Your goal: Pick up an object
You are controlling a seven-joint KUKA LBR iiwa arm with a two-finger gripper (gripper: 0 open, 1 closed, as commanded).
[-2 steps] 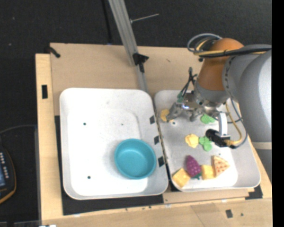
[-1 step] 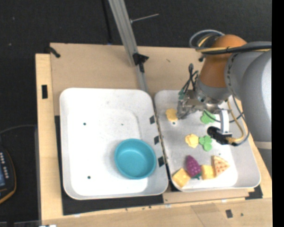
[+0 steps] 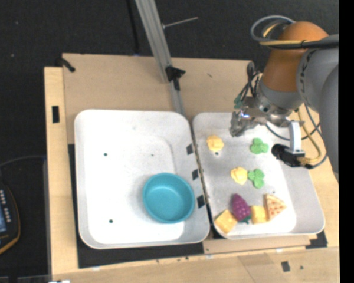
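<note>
A yellow block (image 3: 225, 221), a purple grape cluster (image 3: 240, 207) and a pizza-slice toy (image 3: 275, 205) crowd the near edge of the right bin (image 3: 304, 184), with a blue bowl (image 3: 168, 197) sitting alone in the left bin (image 3: 106, 134) on the desk (image 3: 118, 81). Further back lie a yellow shell-like piece (image 3: 239, 174), a green piece (image 3: 257, 177), another green piece (image 3: 259, 146) and a yellow piece (image 3: 215, 143). At the far end of the right bin the end effector (image 3: 241, 122) hangs low over the white floor, just beyond the yellow piece, nothing visibly between its tips; whether it is open or closed cannot be told. No toy is lifted, so the pick appears not yet made.
</note>
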